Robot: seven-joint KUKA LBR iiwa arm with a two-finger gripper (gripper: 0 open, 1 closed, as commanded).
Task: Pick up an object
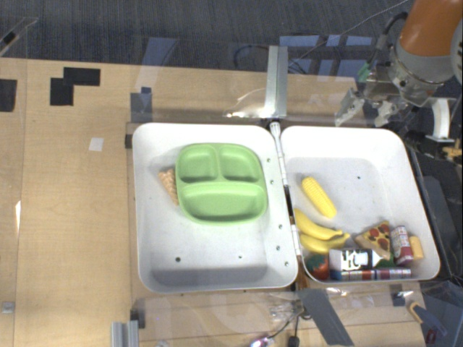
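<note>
My gripper (365, 110) hangs over the far rim of the right bin (362, 157), with its fingers spread open and nothing between them. It stands well back from the objects. A yellow corn cob (318, 197) lies in the middle of the right bin. Two bananas (318, 231) rest below it near the divider. In the near right corner are a pizza slice (376, 237), a small red can (400, 244) and a black-and-white box (354, 259), packed close together.
The left bin (210, 262) holds a green divided plate (219, 183), with a tan waffle-like piece (168, 185) sticking out from under its left edge. A metal post (276, 85) stands at the back between the bins. Cables hang behind the arm.
</note>
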